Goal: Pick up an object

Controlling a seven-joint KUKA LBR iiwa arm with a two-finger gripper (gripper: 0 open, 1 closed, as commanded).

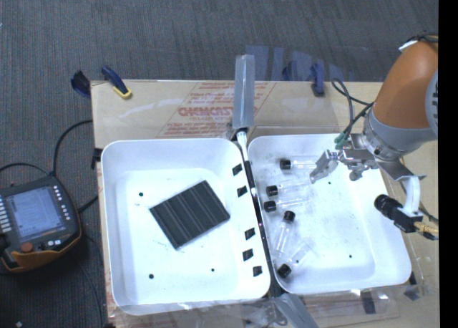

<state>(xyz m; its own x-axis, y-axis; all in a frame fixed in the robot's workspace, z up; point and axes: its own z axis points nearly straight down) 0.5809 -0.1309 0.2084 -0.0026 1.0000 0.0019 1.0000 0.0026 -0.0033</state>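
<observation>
Vials (286,226) lie below-left of gripper (325,165) — apart, right bin (358,262).

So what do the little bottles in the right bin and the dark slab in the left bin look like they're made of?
The bottles look like clear plastic or glass, since the white bin shows through them; their caps are black, probably plastic. The slab looks matte dark grey with lengthwise ribs, maybe rubber or plastic; I can't tell which.
</observation>
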